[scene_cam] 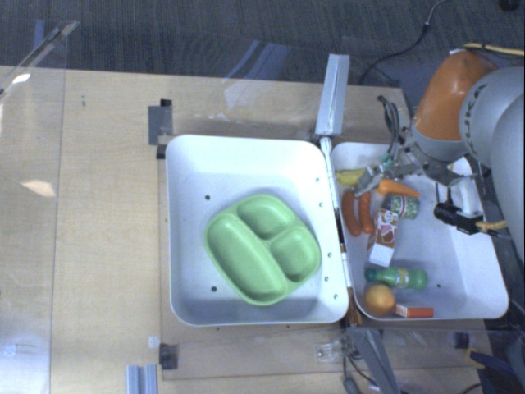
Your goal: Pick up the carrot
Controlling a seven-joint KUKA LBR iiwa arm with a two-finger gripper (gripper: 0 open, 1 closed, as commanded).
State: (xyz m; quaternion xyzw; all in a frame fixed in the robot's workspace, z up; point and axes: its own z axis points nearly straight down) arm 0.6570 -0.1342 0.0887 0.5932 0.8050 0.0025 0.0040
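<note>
You see the fingers (387,171) low in the right bin (484,302), their spread impossible to tell; the carrot (399,189) lies just beside them, crowded by sausages (358,212) and a packet (387,224).

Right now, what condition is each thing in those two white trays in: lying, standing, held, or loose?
Green three-compartment plastic plate: lying flat in the left bin, nothing on it.
Orange carrot: lying in the right bin, just beside the claw.
Two red sausages: lying side by side.
Green bottle: on its side.
Round orange fruit: resting loose near the front wall.
Small printed packet: lying flat.
</note>
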